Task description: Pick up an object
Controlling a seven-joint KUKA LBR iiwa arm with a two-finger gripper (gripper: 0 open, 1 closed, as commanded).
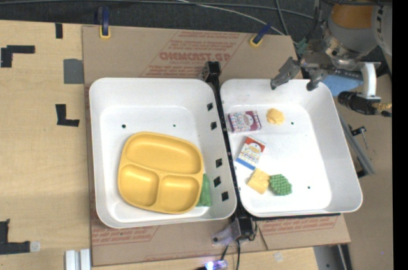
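My gripper [296, 79] hangs above the far rim of the right bin [338, 154], open, with nothing between its two dark fingers [280, 79]. Inside that bin lie a small orange-yellow lump [275, 116], a purple-and-white packet [244, 120], a red-and-white card box [250, 152], a yellow block [258, 181] and a green knobbly piece [280, 184]. The orange lump sits a little in front of and below the gripper; the other objects are nearer the bin's front left.
The left bin [102, 135] holds a yellow compartment tray [159, 171] with a green item [204, 192] wedged at its right side. A black divider [220, 135] runs between the bins. Cables and the arm's body [357, 1] crowd the far right.
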